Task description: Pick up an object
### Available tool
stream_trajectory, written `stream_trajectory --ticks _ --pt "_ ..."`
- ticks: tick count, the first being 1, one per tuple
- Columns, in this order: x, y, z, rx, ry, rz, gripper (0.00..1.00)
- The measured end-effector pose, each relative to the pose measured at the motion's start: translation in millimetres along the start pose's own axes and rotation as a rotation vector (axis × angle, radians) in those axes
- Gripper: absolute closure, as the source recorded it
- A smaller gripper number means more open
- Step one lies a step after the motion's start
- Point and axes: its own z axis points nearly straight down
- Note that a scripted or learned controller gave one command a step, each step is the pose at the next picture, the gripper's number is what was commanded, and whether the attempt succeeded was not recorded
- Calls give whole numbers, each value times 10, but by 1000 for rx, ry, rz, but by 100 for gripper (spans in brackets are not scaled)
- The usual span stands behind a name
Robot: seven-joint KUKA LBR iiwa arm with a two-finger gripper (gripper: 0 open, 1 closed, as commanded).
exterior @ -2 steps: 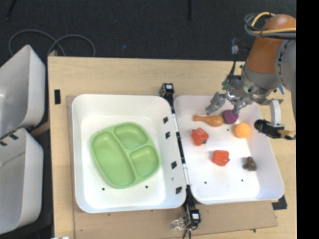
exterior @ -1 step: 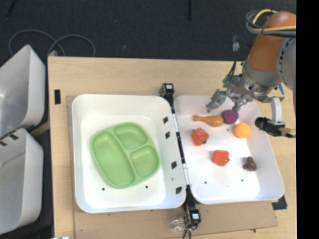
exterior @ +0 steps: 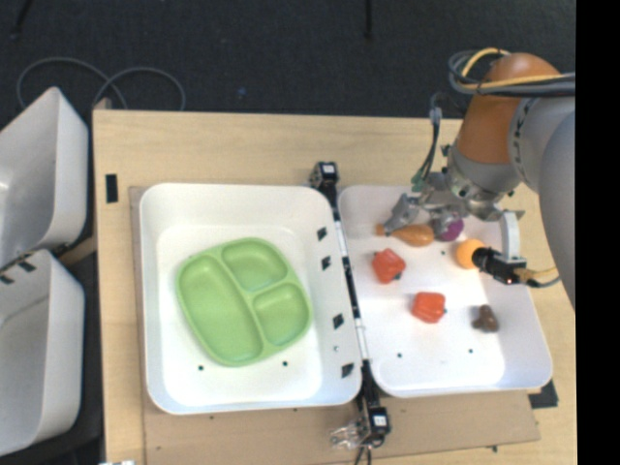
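Bins sat side by side on the bench [exterior: 116, 356], and I took the right bin [exterior: 484, 361] as my landmark. My gripper [exterior: 426, 216] was low over that bin's far part, near its back wall, my arm [exterior: 499, 124] coming in from the right with the orange band above the wrist. Whether I was clenched or released I could not tell; the metal at my tip hid the view. Just beneath me, in the bin's far part, lay an orange-brown piece [exterior: 417, 234] and, touching it on its right, a purple piece [exterior: 449, 228]; I could not tell if either was between my fingers. An orange ball [exterior: 470, 253] lay a little nearer the bin's right wall. Toward the bin's middle lay a red piece [exterior: 388, 265], and nearer the front another red piece [exterior: 428, 306]. A small brown lump [exterior: 485, 319] lay close to the right wall. Left of the right bin, touching it along a shared edge, the left bin [exterior: 155, 386] held a green tray [exterior: 243, 300] with three compartments.
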Motion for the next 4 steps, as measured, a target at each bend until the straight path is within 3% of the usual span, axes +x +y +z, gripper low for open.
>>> stream_trajectory --ticks 1,2,4 --pt "-12 -3 519 -1 -1 2 0" --pt "-22 10 387 -7 -2 2 100" --pt "-179 11 -775 -11 -1 3 100"
